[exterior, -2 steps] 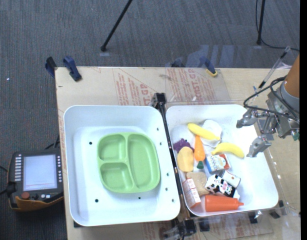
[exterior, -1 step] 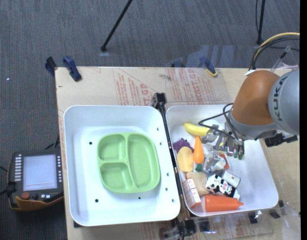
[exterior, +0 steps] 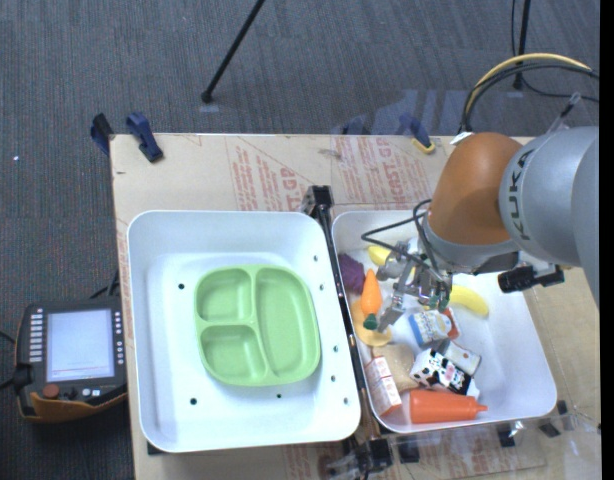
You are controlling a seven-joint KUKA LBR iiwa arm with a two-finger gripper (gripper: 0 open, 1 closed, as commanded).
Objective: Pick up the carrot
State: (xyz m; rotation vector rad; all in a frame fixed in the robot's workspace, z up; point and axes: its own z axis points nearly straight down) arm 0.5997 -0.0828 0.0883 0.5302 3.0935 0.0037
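Observation:
The carrot [exterior: 371, 292] is a small orange piece lying at the left side of the right bin [exterior: 532, 368], close to the wall shared with the left bin. My gripper [exterior: 405, 298] hangs low over this bin just right of the carrot, its fingers spread and nothing between them. One metal finger [exterior: 387, 315] reaches down beside the carrot's lower end. The grey arm with its orange band [exterior: 477, 193] covers the bin's upper middle.
Crowded around the carrot are a purple piece [exterior: 349, 271], a yellow banana [exterior: 473, 302], a white bottle [exterior: 428, 327], a black-and-white toy [exterior: 439, 368], an orange-red bottle [exterior: 443, 406] and a small box [exterior: 383, 384]. The left bin [exterior: 157, 268] holds a green divided plate [exterior: 257, 325].

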